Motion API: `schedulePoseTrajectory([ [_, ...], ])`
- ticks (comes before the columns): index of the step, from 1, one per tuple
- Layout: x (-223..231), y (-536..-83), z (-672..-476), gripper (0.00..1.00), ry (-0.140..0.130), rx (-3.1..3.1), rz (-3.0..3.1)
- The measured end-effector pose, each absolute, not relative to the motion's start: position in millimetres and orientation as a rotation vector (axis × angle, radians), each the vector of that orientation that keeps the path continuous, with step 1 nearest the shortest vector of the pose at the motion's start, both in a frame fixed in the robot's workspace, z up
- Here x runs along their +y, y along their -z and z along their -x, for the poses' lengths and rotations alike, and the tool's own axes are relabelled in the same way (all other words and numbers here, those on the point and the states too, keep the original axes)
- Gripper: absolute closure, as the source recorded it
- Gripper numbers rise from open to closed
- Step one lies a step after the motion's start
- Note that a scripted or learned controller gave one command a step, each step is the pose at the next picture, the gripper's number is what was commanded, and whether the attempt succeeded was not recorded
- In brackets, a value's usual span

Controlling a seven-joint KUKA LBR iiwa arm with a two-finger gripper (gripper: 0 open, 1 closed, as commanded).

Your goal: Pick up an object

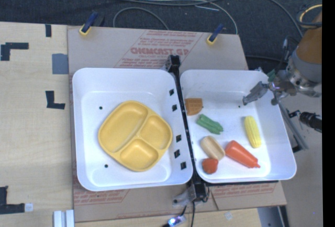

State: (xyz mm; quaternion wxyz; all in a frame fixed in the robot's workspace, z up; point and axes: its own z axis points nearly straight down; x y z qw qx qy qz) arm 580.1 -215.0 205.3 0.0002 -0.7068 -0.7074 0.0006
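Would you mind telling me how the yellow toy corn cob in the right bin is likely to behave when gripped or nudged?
The yellow toy corn cob looks rounded and elongated, so a sideways nudge would probably roll it. It seems to be rigid moulded plastic, likely light and stiff. Its smooth surface may slip between fingers unless gripped across its narrow width.

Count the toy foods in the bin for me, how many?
6, all in the right bin: bread, green pod, corn, hot dog, carrot, tomato.

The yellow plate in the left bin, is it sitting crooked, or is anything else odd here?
The yellow plate lies flat but turned at a slant to the left bin's walls. Nothing looks spilled or broken; the toy foods lie loose in the right bin.
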Motion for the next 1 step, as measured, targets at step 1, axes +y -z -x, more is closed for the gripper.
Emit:
schedulePoseTrajectory([
  [1,-212.8,-143.2,-586.0,0.00,-0.006,-2.220,2.215],
])
